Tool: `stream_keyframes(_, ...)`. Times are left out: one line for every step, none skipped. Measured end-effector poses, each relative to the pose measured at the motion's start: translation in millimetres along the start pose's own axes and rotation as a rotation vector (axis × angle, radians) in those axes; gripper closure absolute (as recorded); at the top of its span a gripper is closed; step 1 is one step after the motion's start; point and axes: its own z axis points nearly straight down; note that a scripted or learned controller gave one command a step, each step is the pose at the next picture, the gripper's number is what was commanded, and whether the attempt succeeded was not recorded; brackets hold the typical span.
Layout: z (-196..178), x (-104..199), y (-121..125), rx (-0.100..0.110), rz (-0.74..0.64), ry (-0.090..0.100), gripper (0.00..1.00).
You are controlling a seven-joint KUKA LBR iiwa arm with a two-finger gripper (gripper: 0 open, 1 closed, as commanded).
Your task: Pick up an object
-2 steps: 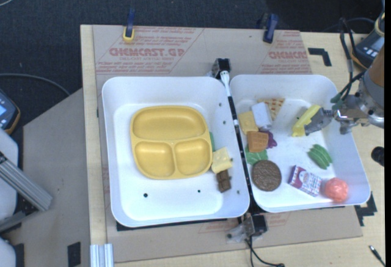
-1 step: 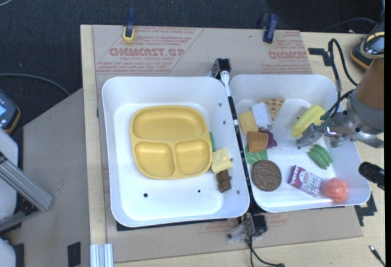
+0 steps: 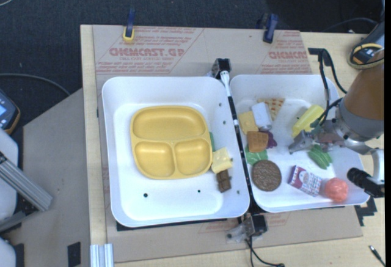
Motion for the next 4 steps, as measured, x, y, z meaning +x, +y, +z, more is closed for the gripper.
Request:
stream_keyframes(23,-1,3,-0.011,-0.001,-0.005,0.0)
stream_keyframes(9,-4,5,-0.022,0.001,-0.015,1.0)
stream_keyframes(-40,4,12,-0.008,-0.001,-0.004,1.0)
stream_keyframes(-100,11,18,-0.012,-0.002,-0.005,1.0)
